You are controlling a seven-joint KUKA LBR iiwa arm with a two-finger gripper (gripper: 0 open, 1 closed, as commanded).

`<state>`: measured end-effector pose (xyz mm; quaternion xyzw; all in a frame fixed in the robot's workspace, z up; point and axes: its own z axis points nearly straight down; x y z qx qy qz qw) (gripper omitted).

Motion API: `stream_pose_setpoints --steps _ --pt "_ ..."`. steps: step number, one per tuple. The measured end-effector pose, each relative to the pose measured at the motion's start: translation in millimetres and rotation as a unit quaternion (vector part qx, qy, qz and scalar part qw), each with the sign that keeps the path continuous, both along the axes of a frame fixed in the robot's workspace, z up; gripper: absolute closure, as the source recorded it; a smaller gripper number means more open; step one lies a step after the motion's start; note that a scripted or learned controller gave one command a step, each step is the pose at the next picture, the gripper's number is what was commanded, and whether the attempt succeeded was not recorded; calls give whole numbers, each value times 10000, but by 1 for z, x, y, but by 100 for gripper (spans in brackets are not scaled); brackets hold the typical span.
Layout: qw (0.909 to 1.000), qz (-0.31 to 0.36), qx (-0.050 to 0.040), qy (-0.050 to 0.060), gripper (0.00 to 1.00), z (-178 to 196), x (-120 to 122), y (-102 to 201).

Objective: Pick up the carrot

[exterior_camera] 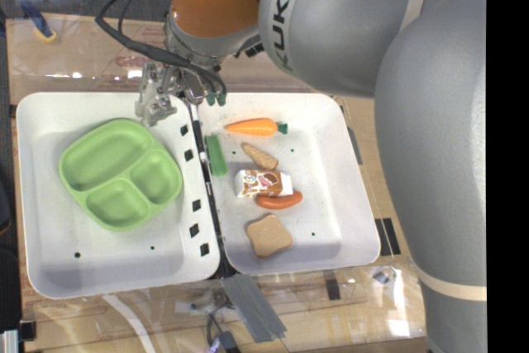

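The carrot (251, 127) is orange with a small green top pointing right. It lies flat near the back of the right bin (331, 178). My gripper (159, 105) hangs over the back right corner of the left bin (50, 244), just past the far edge of a green divided plate (120, 172). It is to the left of the carrot, across the wall between the bins, and nothing of the carrot is in it.
In the right bin, a green pod (216, 155) lies by the dividing wall. A tan wedge (259, 156), a small printed packet (264, 182), a red sausage (278, 200) and a toast slice (269, 236) sit in front of the carrot. The arm's bulk fills the upper right.
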<state>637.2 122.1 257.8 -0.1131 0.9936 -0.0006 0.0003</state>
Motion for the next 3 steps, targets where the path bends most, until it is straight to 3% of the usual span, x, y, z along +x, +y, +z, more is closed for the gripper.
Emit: stream_pose_setpoints --steps 1,2,3 --pt "9965 841 3 -23 100 6 20 -25" --pt "9846 1748 6 -19 100 17 20 -11" --pt "9609 2770 3 2 100 -1 19 -18"
